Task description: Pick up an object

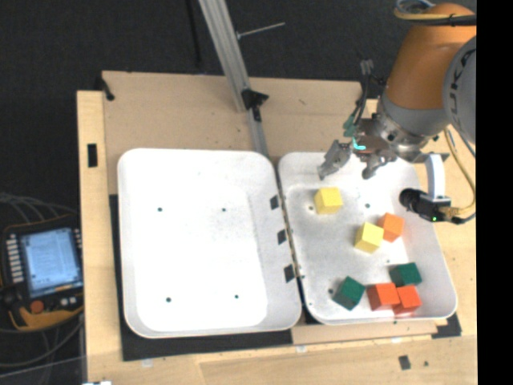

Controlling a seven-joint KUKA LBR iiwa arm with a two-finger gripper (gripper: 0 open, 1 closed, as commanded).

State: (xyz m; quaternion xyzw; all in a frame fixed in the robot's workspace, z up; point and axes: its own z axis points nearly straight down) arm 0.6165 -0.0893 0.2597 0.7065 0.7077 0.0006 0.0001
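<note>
My gripper [353, 164] hangs over the back edge of the right bin [429, 257], fingers spread apart with nothing between them. Just below and left of the fingertips lies a yellow block [328, 200]. A second yellow block [369, 237] sits mid-bin, touching an orange block [393, 226]. Toward the front lie a green block [349, 292], another green block [405, 273] and two orange blocks [395, 297] side by side.
The left bin [196, 239] sits beside the right one. A slanted metal rail [230, 50] runs down to the gap between the bins. A black cable fitting [421, 203] hangs at the right bin's right side. A handheld screen [44, 265] lies off the bench's left.
</note>
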